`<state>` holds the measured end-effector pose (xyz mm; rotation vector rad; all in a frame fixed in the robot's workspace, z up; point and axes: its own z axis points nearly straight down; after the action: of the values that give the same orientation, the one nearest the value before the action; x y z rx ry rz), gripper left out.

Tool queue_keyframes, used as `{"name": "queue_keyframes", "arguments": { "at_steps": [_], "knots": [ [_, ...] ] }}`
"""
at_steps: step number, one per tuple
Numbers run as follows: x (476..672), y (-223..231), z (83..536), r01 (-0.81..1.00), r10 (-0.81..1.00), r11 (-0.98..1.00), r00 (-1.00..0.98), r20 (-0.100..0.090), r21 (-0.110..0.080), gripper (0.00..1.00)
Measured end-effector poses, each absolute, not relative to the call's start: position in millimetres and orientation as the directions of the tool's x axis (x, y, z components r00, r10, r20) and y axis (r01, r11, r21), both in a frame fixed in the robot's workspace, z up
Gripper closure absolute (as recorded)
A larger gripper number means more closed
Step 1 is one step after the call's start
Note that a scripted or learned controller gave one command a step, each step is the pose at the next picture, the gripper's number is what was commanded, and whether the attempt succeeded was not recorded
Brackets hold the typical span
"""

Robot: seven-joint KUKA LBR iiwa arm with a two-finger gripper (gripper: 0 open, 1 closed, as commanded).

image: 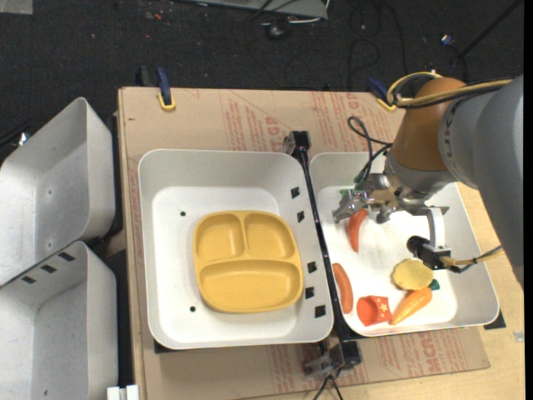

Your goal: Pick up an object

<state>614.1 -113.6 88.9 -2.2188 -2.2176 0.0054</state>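
Observation:
The right bin (475,307) holds several toy foods. A slim red pepper (355,233) lies near its left-middle. My gripper (364,212) hangs over that pepper's upper end, open, one finger on each side of the tip; I cannot tell whether they touch it. Nearer the front lie a long red sausage-like piece (342,286), a small red chunk (374,308), an orange carrot (412,304) and a pale yellow round piece (411,274).
The left bin (158,223) holds a yellow divided plate (247,261). A black divider (310,215) runs between the bins. The grey arm with its orange band (425,132) covers the right bin's back right. A black cable end (419,247) hangs over the yellow piece.

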Motion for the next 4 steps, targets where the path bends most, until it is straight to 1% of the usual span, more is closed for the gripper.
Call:
{"name": "queue_keyframes", "arguments": {
  "at_steps": [1, 2, 4],
  "knots": [
    [616.0, -114, 103, 1.0, 1.0, -0.001, 0.001, -0.001, 0.002, 1.0],
    [610.2, -119, 162, 1.0, 1.0, -0.002, 0.002, -0.002, 0.007, 1.0],
    [615.0, -116, 252, 1.0, 1.0, 0.003, -0.003, -0.002, 0.006, 1.0]
  ]
}}
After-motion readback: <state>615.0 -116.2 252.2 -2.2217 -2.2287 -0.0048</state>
